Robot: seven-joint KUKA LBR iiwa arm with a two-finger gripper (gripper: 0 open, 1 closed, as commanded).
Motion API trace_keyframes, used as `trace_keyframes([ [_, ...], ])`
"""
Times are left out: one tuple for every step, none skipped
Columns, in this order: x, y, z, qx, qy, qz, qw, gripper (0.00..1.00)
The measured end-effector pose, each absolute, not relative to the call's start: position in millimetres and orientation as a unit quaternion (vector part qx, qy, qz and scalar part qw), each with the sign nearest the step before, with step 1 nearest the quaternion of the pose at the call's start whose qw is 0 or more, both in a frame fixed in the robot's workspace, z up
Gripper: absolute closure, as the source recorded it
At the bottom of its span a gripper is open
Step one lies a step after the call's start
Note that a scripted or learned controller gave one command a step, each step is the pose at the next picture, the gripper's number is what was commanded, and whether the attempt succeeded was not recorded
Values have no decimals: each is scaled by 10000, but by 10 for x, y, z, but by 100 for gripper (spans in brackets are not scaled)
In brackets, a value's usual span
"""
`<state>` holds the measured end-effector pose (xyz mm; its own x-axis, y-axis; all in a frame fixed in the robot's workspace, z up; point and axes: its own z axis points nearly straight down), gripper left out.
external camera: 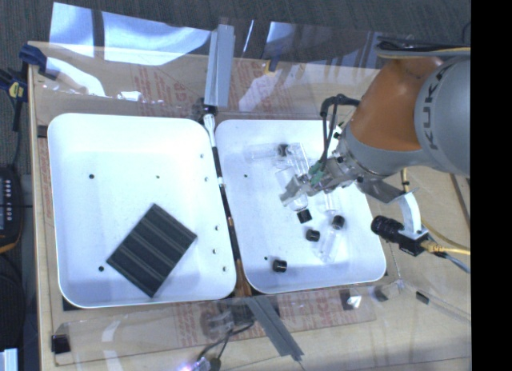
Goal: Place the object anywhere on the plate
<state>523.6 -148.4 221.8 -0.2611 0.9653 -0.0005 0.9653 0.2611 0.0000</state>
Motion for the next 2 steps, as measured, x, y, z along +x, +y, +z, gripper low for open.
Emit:
trace_keyframes([
  [5733,-621,1906,6402,7682,-15,-15,100],
  [6564,79,2170,5925,8055,-8,-8,100],
])
